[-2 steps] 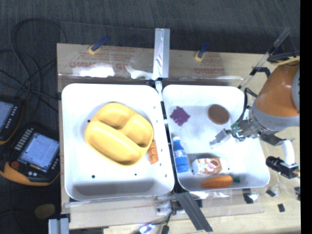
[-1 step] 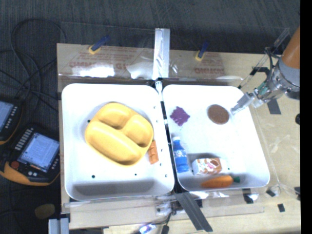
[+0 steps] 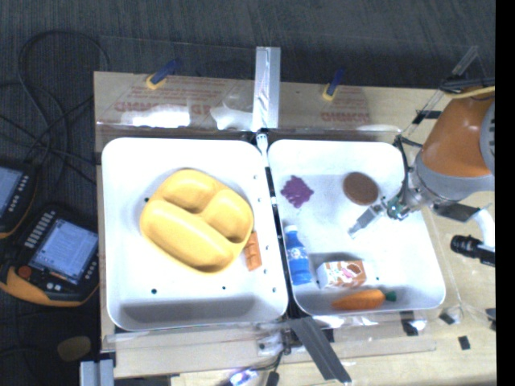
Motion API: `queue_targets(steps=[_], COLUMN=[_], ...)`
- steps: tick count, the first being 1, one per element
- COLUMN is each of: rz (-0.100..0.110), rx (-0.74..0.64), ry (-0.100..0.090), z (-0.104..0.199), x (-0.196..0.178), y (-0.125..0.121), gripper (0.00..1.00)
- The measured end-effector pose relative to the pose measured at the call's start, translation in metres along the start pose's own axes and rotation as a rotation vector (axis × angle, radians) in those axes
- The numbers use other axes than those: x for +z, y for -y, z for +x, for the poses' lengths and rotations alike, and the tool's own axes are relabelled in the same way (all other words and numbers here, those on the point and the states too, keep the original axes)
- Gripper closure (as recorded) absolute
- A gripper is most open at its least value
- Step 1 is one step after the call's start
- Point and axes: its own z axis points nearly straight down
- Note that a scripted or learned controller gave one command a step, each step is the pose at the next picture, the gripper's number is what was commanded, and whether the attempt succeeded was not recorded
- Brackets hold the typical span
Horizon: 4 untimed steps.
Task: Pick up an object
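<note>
The right bin (image 3: 418, 264) holds a purple grape bunch (image 3: 297, 190), a brown round disc (image 3: 360, 187), a blue bottle (image 3: 297, 257), a small pink and white carton (image 3: 341, 273) and an orange carrot (image 3: 360, 299). My gripper (image 3: 360, 223) hangs low over the right side of this bin, just below and beside the brown disc and above the carton. Nothing shows between its fingers, and their spread is too small to read. The left bin (image 3: 121, 280) holds a large yellow bread-like object (image 3: 195, 219) with a small orange piece (image 3: 253, 252) at its right edge.
The grey arm with its orange band (image 3: 455, 147) comes in over the right bin's right wall. A metal divider post (image 3: 266, 87) stands at the back between the bins. Cables and a handheld pendant (image 3: 48, 252) lie off the bench to the left.
</note>
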Motion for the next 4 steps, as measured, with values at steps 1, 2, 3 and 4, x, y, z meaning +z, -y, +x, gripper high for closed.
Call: queue_targets(steps=[1, 2, 3, 4], rz=[-0.002, -0.002, -0.001, -0.001], rx=[-0.103, -0.48, -0.61, -0.614], ry=[0.003, 0.003, 0.005, 0.004], z=[-0.028, -0.03, -0.035, -0.015], x=[-0.028, -0.051, 0.044, 0.016], y=[-0.106, -0.066, -0.101, -0.069], gripper=[0.0, 0.0, 0.0, 0.0])
